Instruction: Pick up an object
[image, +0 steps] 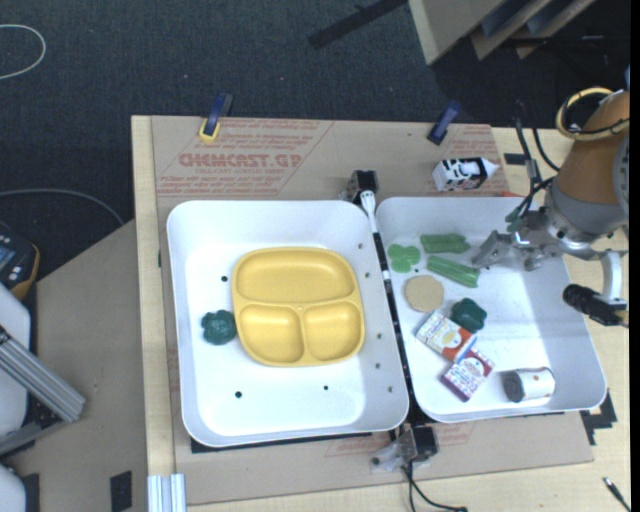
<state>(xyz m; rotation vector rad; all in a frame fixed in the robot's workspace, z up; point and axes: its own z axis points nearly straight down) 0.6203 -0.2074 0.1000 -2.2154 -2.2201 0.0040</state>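
In the right bin, the fingers hang spread wide and empty just beside the green bean.

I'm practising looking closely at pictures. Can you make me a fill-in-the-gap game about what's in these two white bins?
1. The yellow divided plate lies in the ____ bin.
2. The plate has ____ compartments.
3. The dark green broccoli piece in the left bin lies just to the ____ of the plate.
4. The robot's pincer is over the ____ bin, near the green bean pieces.

Missing words: left; three; left; right
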